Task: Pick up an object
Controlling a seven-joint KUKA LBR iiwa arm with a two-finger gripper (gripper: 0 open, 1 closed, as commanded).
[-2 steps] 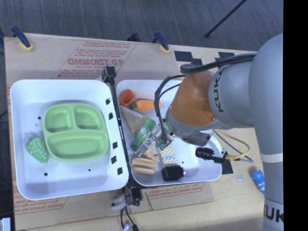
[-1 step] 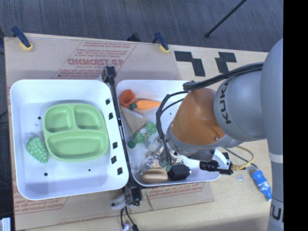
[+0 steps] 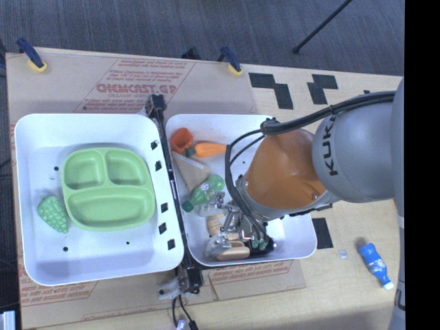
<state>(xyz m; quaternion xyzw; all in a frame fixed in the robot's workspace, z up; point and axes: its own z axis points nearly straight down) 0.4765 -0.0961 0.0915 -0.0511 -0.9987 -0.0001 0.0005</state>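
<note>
Arm [image 3: 344, 157] reaches into right bin [image 3: 302, 243]; jaws low among the clutter, state cannot be told; toys nearby: carrot [image 3: 210, 150], orange cup [image 3: 181, 141], green piece [image 3: 206, 191], tan block [image 3: 230, 253]; left bin [image 3: 31, 184] holds green tray [image 3: 108, 188], green knobbly toy [image 3: 53, 214].

A divided tray [image 3: 108, 188] lies in the left bin [image 3: 31, 205]; toy foods [image 3: 199, 150] crowd the right bin [image 3: 299, 243].
</note>
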